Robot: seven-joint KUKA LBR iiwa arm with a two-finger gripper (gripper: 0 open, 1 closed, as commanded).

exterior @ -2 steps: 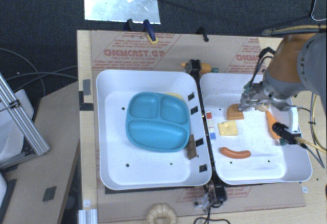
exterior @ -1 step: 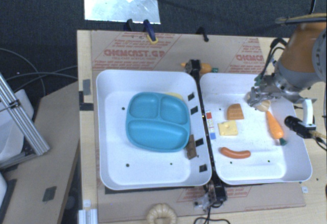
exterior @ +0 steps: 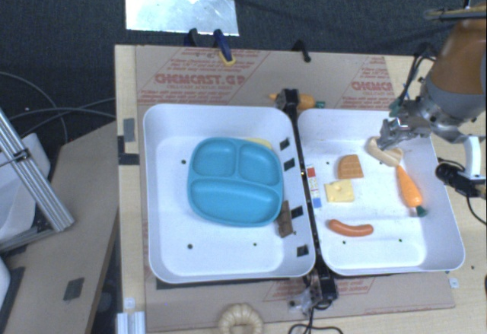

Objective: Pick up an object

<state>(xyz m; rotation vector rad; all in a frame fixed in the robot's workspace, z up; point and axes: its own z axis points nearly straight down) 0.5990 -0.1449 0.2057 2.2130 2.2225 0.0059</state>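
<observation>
- My tool [exterior: 393,132] hangs low over the far corner of the right bin [exterior: 445,252], its tip just above a pale curved piece [exterior: 380,151]; whether that piece is touched or gripped, I cannot tell.
- Just beside that piece lies a carrot [exterior: 409,188], pointing toward the near rim.
- Near the bin's middle sit a brown slice [exterior: 350,167] and a yellow cheese square [exterior: 339,191], with a sausage [exterior: 351,229] closer to the front.
- Across the divider, the left bin [exterior: 171,256] holds a blue tray [exterior: 233,180], well apart from my reach.
- By my reading, the pick is at the approach stage: nothing is lifted, every item rests on the bin floor, and the grasp and raise remain.
</observation>
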